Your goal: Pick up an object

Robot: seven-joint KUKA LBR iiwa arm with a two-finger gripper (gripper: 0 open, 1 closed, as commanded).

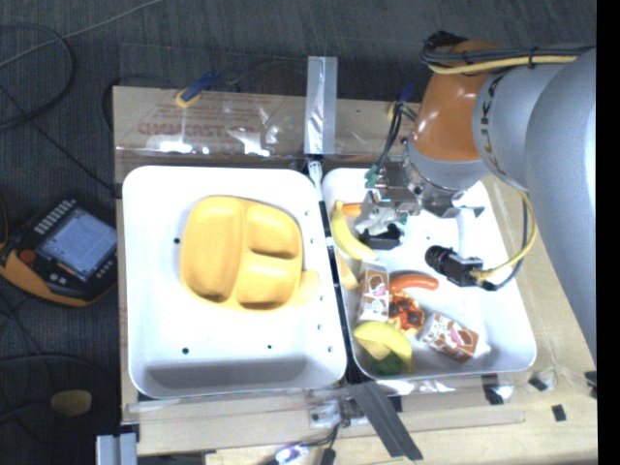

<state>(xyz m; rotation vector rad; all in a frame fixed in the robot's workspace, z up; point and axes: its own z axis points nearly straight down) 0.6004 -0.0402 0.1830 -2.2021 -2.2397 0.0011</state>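
At the lower edge of the frame, the bench (572, 424) carries two white bins. In the right bin (518, 342), nearest to the camera, lie a yellow-green fruit (381, 345) and a small printed carton (451, 337). Just above them are a second small carton (375, 294) and an orange-red sausage-shaped toy (415, 282); these things touch or almost touch one another. To the left, the left bin (165, 356) holds a yellow divided tray (242, 250).

Further up, a banana (346, 232) lies along the left wall of the right bin, and the gripper (380, 223) is low just beside it, at the upper middle of the frame. The jaws are hidden among the dark parts of the wrist, so I cannot tell how far they are open or whether anything is between them.

I judge that the step in hand is the grasp, and that the banana is the likely target. To do it well, the jaws should straddle the banana across its narrow width, not along its length, and stay away from the bin wall, which is very close. Closing in the middle of the curve should keep the fruit from turning. A straight, slow lift would show whether the hold is real.

At the far edge, a clear plastic sheet (218, 129) lies on the bench.
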